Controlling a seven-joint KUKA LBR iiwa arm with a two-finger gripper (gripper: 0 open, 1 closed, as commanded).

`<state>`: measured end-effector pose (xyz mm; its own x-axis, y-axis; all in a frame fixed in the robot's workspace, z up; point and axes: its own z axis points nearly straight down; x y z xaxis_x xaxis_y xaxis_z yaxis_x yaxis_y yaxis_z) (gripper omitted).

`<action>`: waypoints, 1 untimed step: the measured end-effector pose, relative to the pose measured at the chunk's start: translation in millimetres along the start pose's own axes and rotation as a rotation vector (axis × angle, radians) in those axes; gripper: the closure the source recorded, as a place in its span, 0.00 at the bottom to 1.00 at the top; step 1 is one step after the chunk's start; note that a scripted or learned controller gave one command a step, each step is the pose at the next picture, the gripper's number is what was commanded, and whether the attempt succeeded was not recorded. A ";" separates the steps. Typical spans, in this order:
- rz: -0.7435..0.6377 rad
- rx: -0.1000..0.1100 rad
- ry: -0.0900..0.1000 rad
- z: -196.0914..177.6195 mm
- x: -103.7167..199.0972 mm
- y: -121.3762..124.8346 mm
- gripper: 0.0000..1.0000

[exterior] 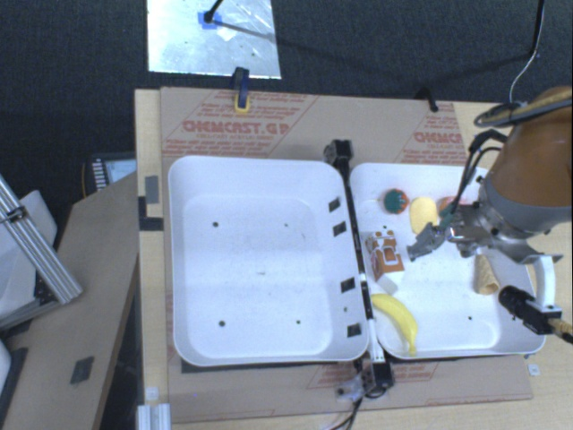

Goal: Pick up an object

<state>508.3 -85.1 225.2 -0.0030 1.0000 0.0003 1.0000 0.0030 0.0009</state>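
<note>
Objects for picking all lie in the right bin (448,343): a yellow banana (399,319) near its front left corner, close to the divider; a small brown-and-white patterned block (387,253) just behind it by the left wall; a green-and-orange ball (395,201) and a yellow lemon-like piece (423,211) side by side toward the back; and a tan cone-shaped piece (485,274) toward the right, partly under the arm. The banana and the block sit tight to the bin's left wall, leaving little room on that side, while the middle and front of the bin floor are bare white with free space around them. The left bin (260,258) has its whole floor open, its rims rounded and raised. Both bins rest on a cardboard sheet (295,124) on the desk (148,133), with black clips along the seam between them.

The arm (533,164) reaches in from the right, its orange band broad above the grey wrist, bent down over the right half of the right bin. The gripper (424,243) points left and slightly downward, between the lemon-like piece and the patterned block, near both. Whether it is open or closed cannot be told, and nothing is seen in its grasp.
</note>
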 end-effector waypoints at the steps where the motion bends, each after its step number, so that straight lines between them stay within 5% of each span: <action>1: -0.001 -0.020 -0.005 -152.8 -22.4 22.1 0.00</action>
<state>530.4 -107.5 378.0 -0.0041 1.0000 -0.0049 0.9998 0.0042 0.0206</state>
